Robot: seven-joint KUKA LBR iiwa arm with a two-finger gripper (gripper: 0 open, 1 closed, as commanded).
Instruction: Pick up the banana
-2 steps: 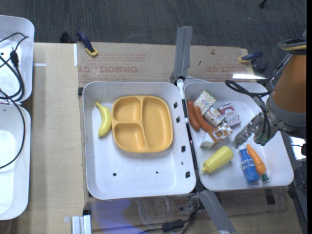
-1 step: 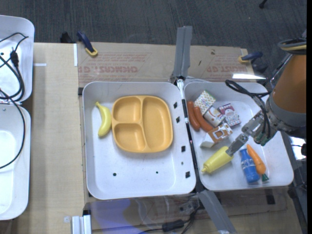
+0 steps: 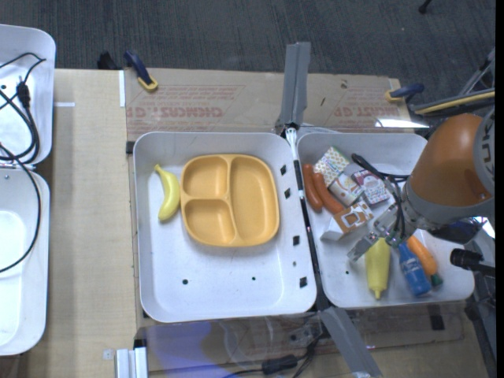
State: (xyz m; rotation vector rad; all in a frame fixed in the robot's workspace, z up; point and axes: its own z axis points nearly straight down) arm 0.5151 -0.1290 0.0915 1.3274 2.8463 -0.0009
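The banana [image 3: 168,193] lies in the left bin [image 3: 220,290], near its left wall, curved and yellow, just left of the yellow divided plate [image 3: 231,199]. My gripper [image 3: 376,236] hangs low over the right bin [image 3: 339,286], above the top of a yellow squeeze bottle [image 3: 378,268] and far to the right of the banana. The orange band of the arm [image 3: 447,164] rises behind it and hides part of that bin.
The right bin holds two reddish sausages [image 3: 320,192], several small snack packs [image 3: 346,181], a blue bottle [image 3: 413,272] and an orange carrot-like piece [image 3: 423,256]. A raised divider [image 3: 294,144] separates the two bins. White tubs with cables stand at the far left [image 3: 24,132].
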